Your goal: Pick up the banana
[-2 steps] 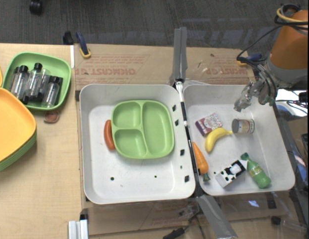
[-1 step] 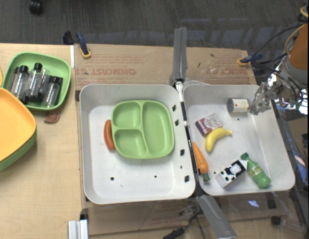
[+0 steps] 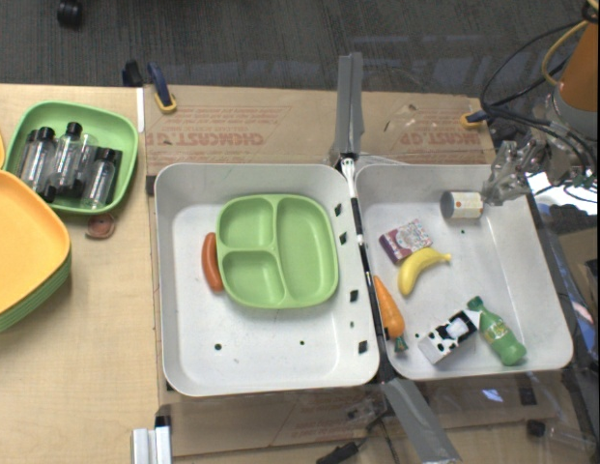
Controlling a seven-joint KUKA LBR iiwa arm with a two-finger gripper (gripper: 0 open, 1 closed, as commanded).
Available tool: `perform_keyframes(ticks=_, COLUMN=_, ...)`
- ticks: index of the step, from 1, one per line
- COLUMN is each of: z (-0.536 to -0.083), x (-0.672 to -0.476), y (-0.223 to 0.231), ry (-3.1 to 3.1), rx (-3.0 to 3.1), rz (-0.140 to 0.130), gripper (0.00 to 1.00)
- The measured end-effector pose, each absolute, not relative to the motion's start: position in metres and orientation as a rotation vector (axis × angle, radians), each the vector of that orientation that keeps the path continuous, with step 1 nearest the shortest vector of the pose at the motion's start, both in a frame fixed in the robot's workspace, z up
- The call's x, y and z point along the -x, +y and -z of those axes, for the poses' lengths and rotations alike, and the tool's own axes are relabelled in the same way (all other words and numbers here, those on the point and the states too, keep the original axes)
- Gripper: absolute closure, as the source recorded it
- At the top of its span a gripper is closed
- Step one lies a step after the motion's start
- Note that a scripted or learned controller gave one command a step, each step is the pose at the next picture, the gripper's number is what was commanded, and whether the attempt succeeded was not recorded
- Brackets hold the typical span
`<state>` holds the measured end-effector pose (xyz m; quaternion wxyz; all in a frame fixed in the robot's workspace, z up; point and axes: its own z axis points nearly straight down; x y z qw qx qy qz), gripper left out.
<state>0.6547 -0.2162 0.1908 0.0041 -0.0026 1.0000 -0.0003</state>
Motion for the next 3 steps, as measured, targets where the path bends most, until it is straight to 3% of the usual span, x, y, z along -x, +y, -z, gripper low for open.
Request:
perform_keyframes(ticks=1, z=-0.182, x=-0.628, y=-0.222, ry=3.113, rx=0.39, rz=-0.001, gripper=1.0)
perform_keyframes(ticks=2, z=-0.197, x=-0.661, y=-0.187, ry=3.03, rx=0.797, rz=0.001, gripper=1.0)
perform_keyframes(ticks=3, z=-0.182, x=-0.654, y=-0.221, ry=2.928, rx=1.12, rz=0.0, gripper=1.0)
